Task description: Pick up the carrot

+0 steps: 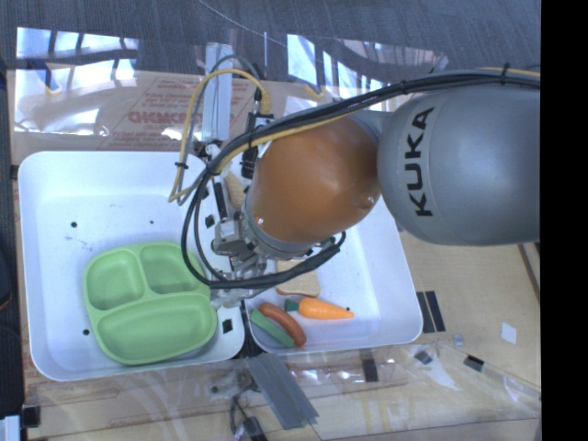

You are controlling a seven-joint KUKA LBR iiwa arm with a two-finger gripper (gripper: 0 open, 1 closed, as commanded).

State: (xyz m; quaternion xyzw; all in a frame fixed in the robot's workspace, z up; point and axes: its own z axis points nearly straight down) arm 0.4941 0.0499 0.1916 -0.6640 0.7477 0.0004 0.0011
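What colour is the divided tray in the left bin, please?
Light green, seen clearly in the camera view: the divided tray.

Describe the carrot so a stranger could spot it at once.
Look in the right bin, at its near edge, just below the arm's orange band. The carrot lies there on its side, small and orange, leafy end to the left. Next to it sit a red sausage and a tan slice; only the carrot is orange and tapered.

The grey arm (459,168) reaches in from the right, its orange band (312,186) above the wrist, gripper (241,263) pointing down.
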